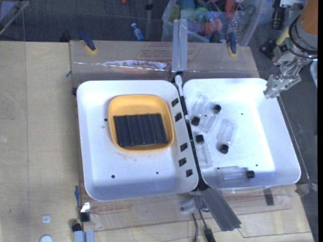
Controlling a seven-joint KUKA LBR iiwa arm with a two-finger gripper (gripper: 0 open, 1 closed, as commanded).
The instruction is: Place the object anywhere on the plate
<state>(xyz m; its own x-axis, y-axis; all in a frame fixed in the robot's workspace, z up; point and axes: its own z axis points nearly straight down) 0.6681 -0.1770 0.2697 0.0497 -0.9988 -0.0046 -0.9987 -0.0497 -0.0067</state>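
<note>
On the surface (30,135) two shallow white bins sit side by side. The left bin (96,180) carries a yellow plate (117,105) with rounded corners, set a little toward the bin's far edge. On the plate lies a dark ribbed block (140,130), flat, covering most of the plate's middle and near part.

The right bin (272,150) holds several clear plastic vials with black caps. One vial (236,174) lies on its side near the bin's near edge, its cap pointing toward the right edge. Another (225,134) lies tilted near the bin's middle, and two more (206,107) lie close to the bin's left wall toward the far side. A further vial (203,150) lies just beside the divider between the bins. The clear bodies are hard to tell from the white floor, so their exact count is uncertain.

The gripper (275,88) hangs over the far right corner of the right bin, at its rim, with the arm (305,19) coming in from the far right. Its fingers look slightly apart and there is nothing between them. The vials all lie well apart from the fingers, toward the bin's middle, left wall and near edge; the nearest is the pair by the far left side of that bin. None of the vials is on the plate.
</note>
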